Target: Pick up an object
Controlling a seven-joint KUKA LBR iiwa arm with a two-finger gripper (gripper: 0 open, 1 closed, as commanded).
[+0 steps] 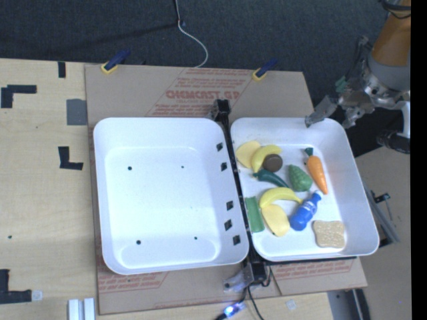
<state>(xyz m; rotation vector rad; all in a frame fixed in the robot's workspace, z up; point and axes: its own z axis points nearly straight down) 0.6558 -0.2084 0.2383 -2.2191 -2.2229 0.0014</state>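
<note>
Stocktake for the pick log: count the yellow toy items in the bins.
3, all in the right bin: one by the divider, a banana mid-bin, another below it. More could hide underneath.

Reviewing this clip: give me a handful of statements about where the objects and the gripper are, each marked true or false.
1. All the toy items lie in the right bin. True.
2. The gripper holds the carrot. False: it hangs over the bin's upper right corner, with nothing between its fingers.
3. The blue bottle lies next to the tan bread slice. True.
4. The carrot lies in the left bin. False: it is in the right bin, near the right wall.
5. A yellow banana lies in the right bin. True.
</note>
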